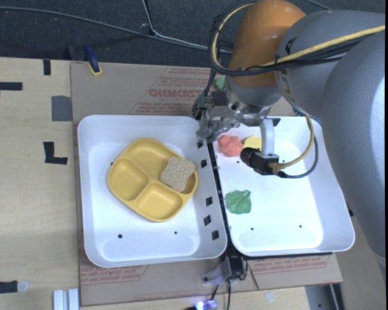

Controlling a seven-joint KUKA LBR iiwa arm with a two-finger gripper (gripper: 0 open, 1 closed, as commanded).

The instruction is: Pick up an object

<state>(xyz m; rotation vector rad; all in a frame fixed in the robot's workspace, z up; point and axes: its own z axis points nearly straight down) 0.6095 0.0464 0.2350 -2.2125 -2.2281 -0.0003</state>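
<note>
Jaws: can't tell if apart or together, lost in dark hardware under wrist. Going L to R: wooden bench (pixel 26 192) w/ black tape marks, then cardboard sheet (pixel 149 89) under both bins. Left bin (pixel 90 192) w/ yellow divided plate (pixel 132 173) lying roughly mid-bin, three compartments. Tan cracker-like piece (pixel 178 173) resting on plate's right side, over the divider ridges, near the rim. Gripper (pixel 209 126) low over the shared wall btwn the two bins, at their far end, just beside the pink item; contact w/ anything unclear. Right bin (pixel 310 231) w/ three small things in its left half: pink item (pixel 231 145) close to the shared wall, small yellow item (pixel 251 141) just right of it, partly hidden by a black cable fitting. Green leafy item (pixel 238 201) nearer the camera, apart from the other two, lying flat on bin floor. Grey arm (pixel 336 76) w/ orange band (pixel 262 31) filling upper right, above right bin's far end.
</note>
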